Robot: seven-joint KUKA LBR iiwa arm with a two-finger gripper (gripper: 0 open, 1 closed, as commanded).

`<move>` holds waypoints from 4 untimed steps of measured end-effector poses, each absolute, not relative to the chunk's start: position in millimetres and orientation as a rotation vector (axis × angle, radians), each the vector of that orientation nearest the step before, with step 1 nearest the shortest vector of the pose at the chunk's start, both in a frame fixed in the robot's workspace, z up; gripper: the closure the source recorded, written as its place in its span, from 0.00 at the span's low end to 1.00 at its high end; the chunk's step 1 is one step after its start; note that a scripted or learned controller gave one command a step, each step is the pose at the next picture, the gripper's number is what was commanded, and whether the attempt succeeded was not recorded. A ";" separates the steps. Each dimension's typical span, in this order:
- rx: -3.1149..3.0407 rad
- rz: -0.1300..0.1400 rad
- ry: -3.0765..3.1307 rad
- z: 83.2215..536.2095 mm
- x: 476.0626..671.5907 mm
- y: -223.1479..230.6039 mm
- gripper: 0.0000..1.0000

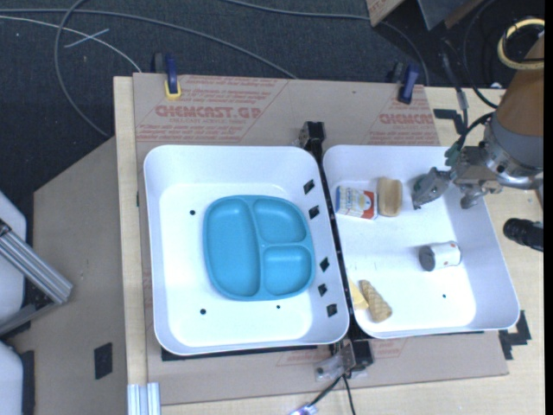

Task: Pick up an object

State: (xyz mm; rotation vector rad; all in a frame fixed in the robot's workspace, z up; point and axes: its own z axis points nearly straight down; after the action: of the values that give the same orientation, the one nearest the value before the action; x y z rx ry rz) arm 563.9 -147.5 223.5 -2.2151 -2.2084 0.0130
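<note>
The right bin point(475, 309) holds a small white carton with a red label point(355, 201), a tan block point(390, 195) beside it, a white and grey cylinder point(439, 255) near the middle, and a tan ridged piece point(375, 300) with a yellow bit at the front left. My gripper point(449, 194) hangs over the bin's far right part, to the right of the tan block and above the cylinder. It is open, with bare bin floor between its fingers point(427, 188).
A blue divided plate point(258, 246) lies in the left bin point(173, 309). A ridge with black clips point(327, 232) separates the two bins. Blue clamps point(172, 78) hold the board at the back. Cables run behind the bench.
</note>
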 end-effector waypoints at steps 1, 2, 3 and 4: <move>-2.220 0.000 -2.221 231.5 566.6 -147.0 0.00; -2.219 0.003 -2.218 188.7 568.7 -151.4 0.00; -2.216 0.004 -2.218 133.3 576.4 -144.8 0.00; -2.217 0.003 -2.218 82.3 575.8 -144.0 0.00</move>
State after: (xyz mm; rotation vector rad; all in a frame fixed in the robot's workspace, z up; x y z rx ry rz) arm 575.8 -144.0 82.3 -2.2174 -2.2176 0.0032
